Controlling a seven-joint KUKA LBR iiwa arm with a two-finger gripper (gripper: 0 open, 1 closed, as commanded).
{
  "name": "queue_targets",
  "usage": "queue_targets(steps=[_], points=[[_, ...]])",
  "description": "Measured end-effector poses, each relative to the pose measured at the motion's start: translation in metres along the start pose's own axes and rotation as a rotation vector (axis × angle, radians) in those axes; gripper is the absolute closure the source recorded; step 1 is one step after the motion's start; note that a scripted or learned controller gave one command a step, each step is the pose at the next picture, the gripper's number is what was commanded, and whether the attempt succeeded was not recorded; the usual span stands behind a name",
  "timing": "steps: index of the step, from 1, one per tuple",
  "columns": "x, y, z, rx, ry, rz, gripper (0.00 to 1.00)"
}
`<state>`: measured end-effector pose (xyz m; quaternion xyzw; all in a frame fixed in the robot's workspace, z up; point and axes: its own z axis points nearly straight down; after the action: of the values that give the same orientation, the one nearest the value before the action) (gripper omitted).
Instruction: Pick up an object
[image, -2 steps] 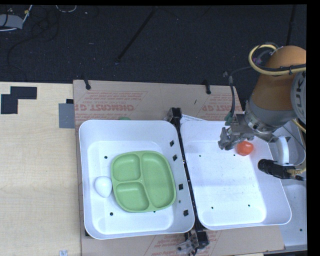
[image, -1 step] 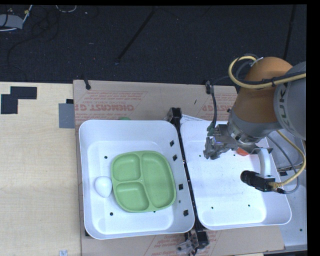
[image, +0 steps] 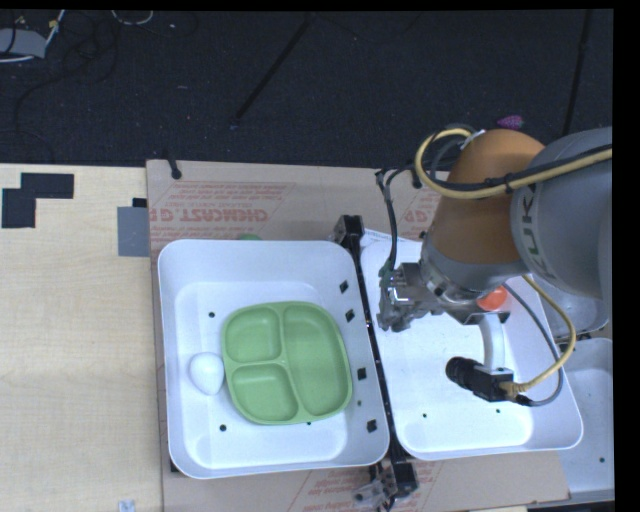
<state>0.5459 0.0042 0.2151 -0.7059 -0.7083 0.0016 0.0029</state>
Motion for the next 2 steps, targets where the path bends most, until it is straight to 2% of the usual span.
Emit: queue_targets(steps=[1,2], points=[[0.051,-0.014,0.007,0.0,0.0,-0.001,1.0],[0.099,-0.039,0.009,0.001,-0.001,-0.001,1.0]])
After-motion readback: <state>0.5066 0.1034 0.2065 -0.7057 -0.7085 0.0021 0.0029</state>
